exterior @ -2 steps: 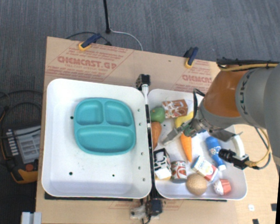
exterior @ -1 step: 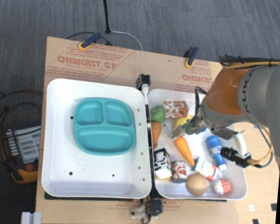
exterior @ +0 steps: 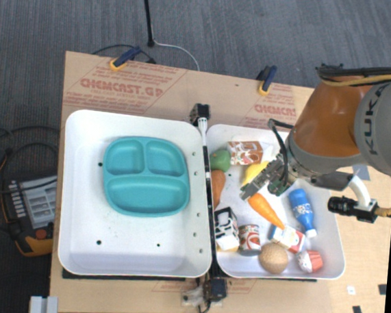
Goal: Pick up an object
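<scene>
Objects for picking lie heaped in the right bin (exterior: 338,250), one of two shallow white bins set side by side on the bench (exterior: 86,80). Near that bin's far edge sit a small brown-and-white carton (exterior: 245,151), a green ball (exterior: 219,159) and a yellow piece (exterior: 254,172). An orange carrot (exterior: 267,207) lies across the middle, with a blue bottle (exterior: 302,211) just beside it toward the right edge. Along the near edge are a black-and-white box (exterior: 225,229), a red-and-white can (exterior: 249,237), a tan ball (exterior: 274,258) and a red-and-white item (exterior: 311,261) in the near right corner. Another orange piece (exterior: 217,185) rests against the bin's left wall.

The claw (exterior: 268,177) hangs low over the middle of the right bin, above the yellow piece and the carrot's upper end; nothing is visibly held between its fingers (whether they are parted or closed cannot be told from this angle). The grey arm (exterior: 336,125) with its orange band reaches in from the right.

The left bin (exterior: 77,244) holds a teal divided plate (exterior: 147,176), lying flat near its centre.
</scene>
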Motion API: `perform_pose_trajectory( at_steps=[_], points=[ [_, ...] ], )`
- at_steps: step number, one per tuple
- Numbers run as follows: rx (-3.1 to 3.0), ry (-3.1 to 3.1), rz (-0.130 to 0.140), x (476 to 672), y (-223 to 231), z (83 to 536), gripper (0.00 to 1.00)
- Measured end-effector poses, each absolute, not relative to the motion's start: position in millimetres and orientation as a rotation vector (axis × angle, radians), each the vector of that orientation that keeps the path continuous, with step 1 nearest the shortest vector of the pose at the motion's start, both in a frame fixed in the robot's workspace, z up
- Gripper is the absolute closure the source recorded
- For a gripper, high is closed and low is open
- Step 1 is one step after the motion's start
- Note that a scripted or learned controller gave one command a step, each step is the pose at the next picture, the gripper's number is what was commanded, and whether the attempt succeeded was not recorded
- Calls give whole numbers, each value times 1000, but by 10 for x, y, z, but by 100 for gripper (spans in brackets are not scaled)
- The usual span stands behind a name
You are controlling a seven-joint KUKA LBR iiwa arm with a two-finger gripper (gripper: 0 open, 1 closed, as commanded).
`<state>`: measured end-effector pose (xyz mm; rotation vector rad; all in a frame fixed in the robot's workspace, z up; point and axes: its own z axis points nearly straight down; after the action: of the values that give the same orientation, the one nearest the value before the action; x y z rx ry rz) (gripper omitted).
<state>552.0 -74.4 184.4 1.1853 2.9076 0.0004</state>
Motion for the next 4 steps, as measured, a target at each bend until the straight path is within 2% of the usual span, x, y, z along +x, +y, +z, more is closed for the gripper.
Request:
perform_pose_trajectory(
  at_steps=[1,2,3,4],
  points=[
    [445,3109,0,5882,-1045,981,100],
    [447,3106,3,5890,-1037,1081,100],
    [447,3106,3,5889,-1038,1080,0],
    [336,3138,-9,6402,-1025,952,0]
  ],
)
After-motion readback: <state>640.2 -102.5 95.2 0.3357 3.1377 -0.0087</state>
